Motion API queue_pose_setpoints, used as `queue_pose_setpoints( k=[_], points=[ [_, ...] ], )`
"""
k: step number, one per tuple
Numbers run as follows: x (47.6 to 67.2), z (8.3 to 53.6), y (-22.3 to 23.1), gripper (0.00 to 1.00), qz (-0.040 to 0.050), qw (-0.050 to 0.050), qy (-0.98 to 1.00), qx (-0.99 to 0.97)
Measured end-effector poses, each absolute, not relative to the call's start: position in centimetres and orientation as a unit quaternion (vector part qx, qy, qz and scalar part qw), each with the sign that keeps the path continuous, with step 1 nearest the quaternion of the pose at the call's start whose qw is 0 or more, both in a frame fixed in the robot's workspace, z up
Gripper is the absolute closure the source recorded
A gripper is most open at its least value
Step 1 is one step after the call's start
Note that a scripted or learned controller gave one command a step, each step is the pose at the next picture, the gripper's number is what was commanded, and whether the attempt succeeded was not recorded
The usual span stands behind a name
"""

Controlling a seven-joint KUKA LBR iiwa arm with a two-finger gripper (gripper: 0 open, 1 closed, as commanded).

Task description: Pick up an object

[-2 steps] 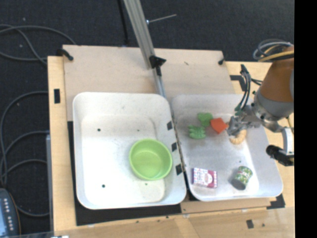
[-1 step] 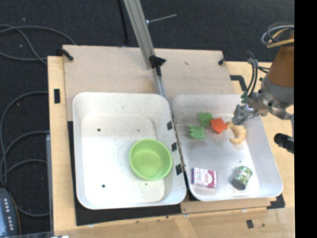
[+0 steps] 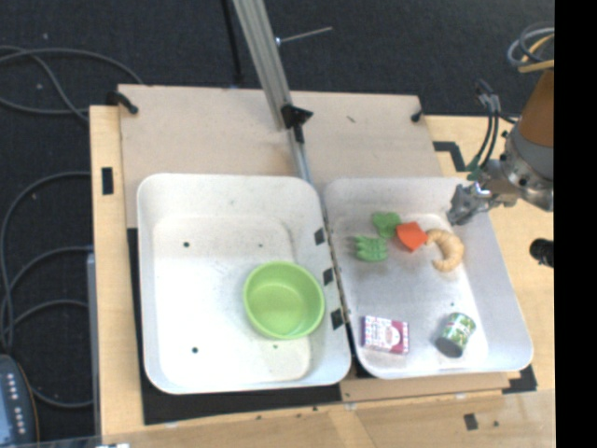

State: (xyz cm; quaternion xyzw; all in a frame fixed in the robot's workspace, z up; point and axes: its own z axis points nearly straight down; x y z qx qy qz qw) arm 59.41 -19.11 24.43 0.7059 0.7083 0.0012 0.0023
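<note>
White right bin [image 3: 485, 343], below the hand [image 3: 464, 203]: croissant [image 3: 447, 249], orange block [image 3: 411, 236], green pieces [image 3: 377, 236], purple packet [image 3: 384, 334], can [image 3: 455, 332]. Left bin [image 3: 187, 213], farther off: green bowl [image 3: 284, 300]. Hand's opening: cannot tell.

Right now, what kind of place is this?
Probably a robotics lab test bench rather than a kitchen. Two white bins, left and right, hold a green bowl and toy items like a croissant, with loose cables on the dark floor.
</note>
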Motion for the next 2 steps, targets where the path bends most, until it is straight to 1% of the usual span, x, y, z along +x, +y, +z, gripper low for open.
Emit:
queue_pose_setpoints(
  k=[1, 2],
  points=[
    [59.5, 23.5, -14.4, 1.00, 0.0001, 0.001, 0.708, 0.706],
    [59.6, 24.4, -10.1, 1.00, 0.0004, 0.000, 0.708, 0.706]
  ],
)
